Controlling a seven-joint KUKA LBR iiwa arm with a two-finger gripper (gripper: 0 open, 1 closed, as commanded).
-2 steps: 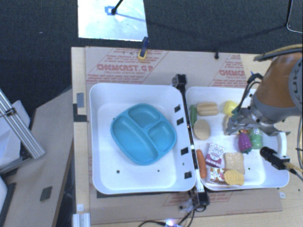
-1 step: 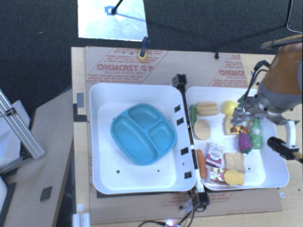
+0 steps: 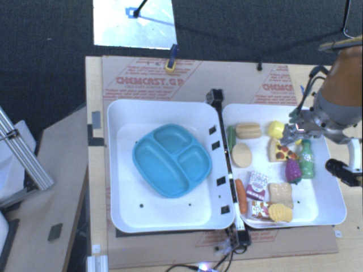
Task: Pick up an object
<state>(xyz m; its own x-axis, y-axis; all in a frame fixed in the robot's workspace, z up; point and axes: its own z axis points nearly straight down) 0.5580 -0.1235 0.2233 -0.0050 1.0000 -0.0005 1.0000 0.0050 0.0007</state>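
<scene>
Nearest the camera, a waffle cracker (image 3: 279, 212) and carrot (image 3: 241, 195) lie in the right bin (image 3: 334, 208), then grapes (image 3: 293, 170) and a green bottle (image 3: 307, 158), with the gripper (image 3: 294, 132) above a pizza slice (image 3: 282, 152), grip state unclear, and a blue divided plate (image 3: 171, 160) in the left bin (image 3: 122, 169).

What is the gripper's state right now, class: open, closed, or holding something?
Gripper: cannot be told; it hangs over the right bin, near the pizza slice.

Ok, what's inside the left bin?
The left bin holds one blue divided tray, its three compartments bare. Whatever bin floor lies beneath the tray is covered.
</scene>
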